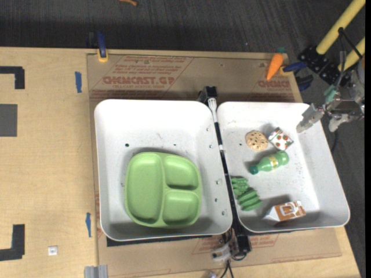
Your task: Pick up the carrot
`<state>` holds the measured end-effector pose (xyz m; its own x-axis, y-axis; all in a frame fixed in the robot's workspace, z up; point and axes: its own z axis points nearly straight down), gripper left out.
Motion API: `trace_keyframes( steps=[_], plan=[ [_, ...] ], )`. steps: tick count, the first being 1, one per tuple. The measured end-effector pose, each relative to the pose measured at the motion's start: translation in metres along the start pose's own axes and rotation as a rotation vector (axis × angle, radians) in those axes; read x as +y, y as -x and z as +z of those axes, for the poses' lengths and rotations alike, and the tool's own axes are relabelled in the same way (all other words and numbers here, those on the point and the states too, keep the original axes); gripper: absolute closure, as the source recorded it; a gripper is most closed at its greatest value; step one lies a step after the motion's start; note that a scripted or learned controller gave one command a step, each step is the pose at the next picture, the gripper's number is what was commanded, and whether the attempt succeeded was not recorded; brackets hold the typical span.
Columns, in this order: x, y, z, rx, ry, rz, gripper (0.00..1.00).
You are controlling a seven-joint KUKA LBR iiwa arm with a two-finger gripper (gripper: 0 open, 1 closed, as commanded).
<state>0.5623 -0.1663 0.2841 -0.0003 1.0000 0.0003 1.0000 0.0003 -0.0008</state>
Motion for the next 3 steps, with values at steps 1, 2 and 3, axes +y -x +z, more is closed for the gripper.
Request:
trace_keyframes(
  steps=[1, 2, 3],
  plan=[
    [-0.056, -0.049, 0.064, -0.001, 0.001, 0.042, 0.0],
    [-0.083, -0.083, 0.089, 0.001, -0.004, 0.517, 0.0],
    [-0.083, -0.022, 0.111, 0.001, -0.003, 0.625, 0.0]
  ],
)
